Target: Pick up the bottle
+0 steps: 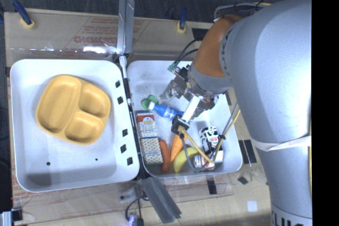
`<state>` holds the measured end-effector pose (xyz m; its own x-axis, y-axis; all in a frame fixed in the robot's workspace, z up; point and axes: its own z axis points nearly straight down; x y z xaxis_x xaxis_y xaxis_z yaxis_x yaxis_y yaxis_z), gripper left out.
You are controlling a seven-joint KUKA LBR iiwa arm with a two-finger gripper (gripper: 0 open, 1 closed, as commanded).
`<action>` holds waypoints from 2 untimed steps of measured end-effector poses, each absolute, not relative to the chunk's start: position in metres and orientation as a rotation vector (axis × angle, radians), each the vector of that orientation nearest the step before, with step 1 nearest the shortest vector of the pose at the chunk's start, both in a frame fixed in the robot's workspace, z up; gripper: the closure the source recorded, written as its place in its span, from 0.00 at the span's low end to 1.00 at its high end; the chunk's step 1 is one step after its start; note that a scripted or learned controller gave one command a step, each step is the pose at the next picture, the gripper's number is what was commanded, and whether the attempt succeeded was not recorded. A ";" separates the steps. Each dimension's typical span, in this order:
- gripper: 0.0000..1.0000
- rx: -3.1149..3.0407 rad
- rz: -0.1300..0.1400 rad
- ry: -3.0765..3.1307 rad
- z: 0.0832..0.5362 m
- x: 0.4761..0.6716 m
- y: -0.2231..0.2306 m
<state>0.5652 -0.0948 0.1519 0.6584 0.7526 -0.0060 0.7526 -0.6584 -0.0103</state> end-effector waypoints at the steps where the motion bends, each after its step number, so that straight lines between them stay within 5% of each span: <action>1: 0.00 -2.873 0.008 -1.263 0.091 0.582 -0.114; 2: 0.00 -2.767 0.008 -1.477 0.090 0.635 -0.092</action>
